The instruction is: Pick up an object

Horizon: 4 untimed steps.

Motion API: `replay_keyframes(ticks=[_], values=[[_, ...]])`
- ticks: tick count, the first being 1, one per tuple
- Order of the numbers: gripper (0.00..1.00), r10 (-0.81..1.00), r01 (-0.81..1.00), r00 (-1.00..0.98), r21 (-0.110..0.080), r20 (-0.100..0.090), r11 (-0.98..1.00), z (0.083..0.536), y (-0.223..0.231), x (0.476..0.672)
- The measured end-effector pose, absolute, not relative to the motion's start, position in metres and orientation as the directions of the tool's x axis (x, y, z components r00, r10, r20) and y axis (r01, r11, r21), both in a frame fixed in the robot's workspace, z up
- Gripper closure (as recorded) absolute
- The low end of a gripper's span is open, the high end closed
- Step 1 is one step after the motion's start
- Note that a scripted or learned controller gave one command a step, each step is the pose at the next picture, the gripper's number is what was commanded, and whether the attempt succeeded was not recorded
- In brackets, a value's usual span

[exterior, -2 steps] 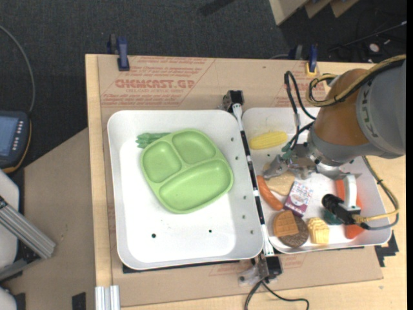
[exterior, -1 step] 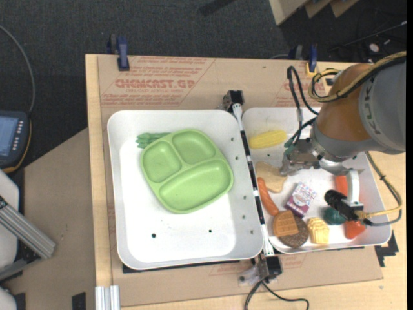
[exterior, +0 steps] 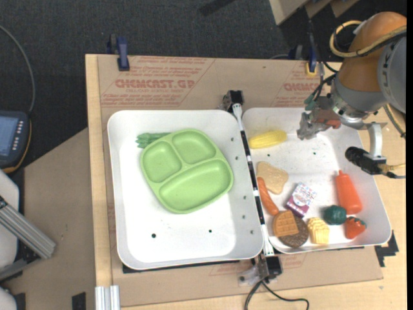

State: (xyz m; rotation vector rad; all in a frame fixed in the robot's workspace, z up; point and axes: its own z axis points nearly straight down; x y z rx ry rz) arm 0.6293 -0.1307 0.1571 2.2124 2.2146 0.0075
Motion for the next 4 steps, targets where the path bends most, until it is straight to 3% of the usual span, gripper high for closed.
replay_keyframes(ticks=[1, 2, 3, 4], values=[[0.00, 1.000, 1.000, -0.001, 0.001, -0.001, 0.001, 0.153, -0.129, 0.626], [0.00, 1.000, 1.000, 0.002, -0.002, 0.003, -0.002, 0.082, -0.097, 0.582], [0.00, 1.000, 1.000, 0.002, 0.007, -0.001, -0.002, 0.088, -0.098, 0.562], [0.00, 1.000, 1.000, 0.006, 0.005, 0.000, -0.006, 0.087, -0.106, 0.484]])
